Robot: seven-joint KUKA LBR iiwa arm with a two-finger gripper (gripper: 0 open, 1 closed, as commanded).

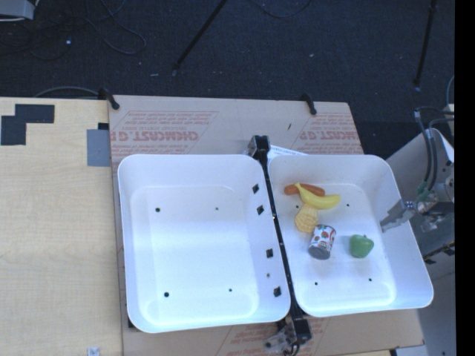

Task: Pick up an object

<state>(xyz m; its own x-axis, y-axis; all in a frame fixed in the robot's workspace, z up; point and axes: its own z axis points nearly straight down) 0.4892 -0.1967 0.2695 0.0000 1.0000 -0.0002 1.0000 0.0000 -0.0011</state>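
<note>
The right bin (404, 288) holds several small objects. A yellow banana (320, 197) lies at its back, with an orange carrot-like piece (304, 190) touching it from behind. A yellow lumpy piece (306, 219) sits just in front of the banana. A small can with a red-spotted label (322, 242) lies tilted near the middle, and a green pepper (361, 246) rests to its right. My gripper (395, 219) is at the bin's right wall, a grey part poking in over the rim, apart from the pepper and above and to the right of it.
The left bin (141, 199) stands beside the right one, with a black divider strip (269, 228) between them. Both rest on a cardboard sheet (193, 124) on the wooden bench. Cables and a stand leg cross the dark floor behind.
</note>
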